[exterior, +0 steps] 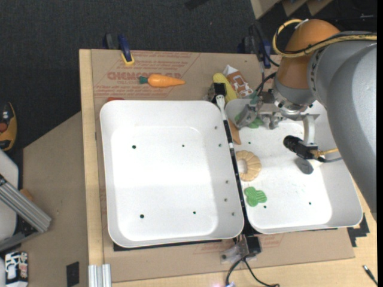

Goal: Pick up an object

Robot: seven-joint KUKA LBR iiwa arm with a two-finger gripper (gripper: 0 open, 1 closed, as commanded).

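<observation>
Camera view, looking down at a slant: the arm was in from the right, with the gripper [258, 117] low over the far-left corner of the right bin [335, 220], close to the rim. Couldn't tell whether the jaws were open or closed, since the wrist body hid the tips, so no call there and no grip to report.

Likeliest target, imo, was the small green piece [247, 122] lying in that same corner, just beside the gripper and partly tucked under it. It looked bright green, small and lumpy; its exact shape was too hidden to name. Judging by size it should be v. light, prob. moulded plastic or rubbery, not fragile, maybe a bit slick. Best hold would be across its narrow middle, coming straight down. The bin wall sat close on one side, so approach room looked tight.

A thin brown stick [234, 136] lay along the left wall of the bin near the piece and could get nudged. Further down the bin, well apart from the gripper, sat a pale tan round thing [248, 165] and a 2nd green lump [255, 197] near it.

The left bin [161, 160] showed bare white floor. On the counter [179, 64] behind the bins lay a toy carrot [163, 81] and a yellow banana [224, 82], both outside the bins.
</observation>
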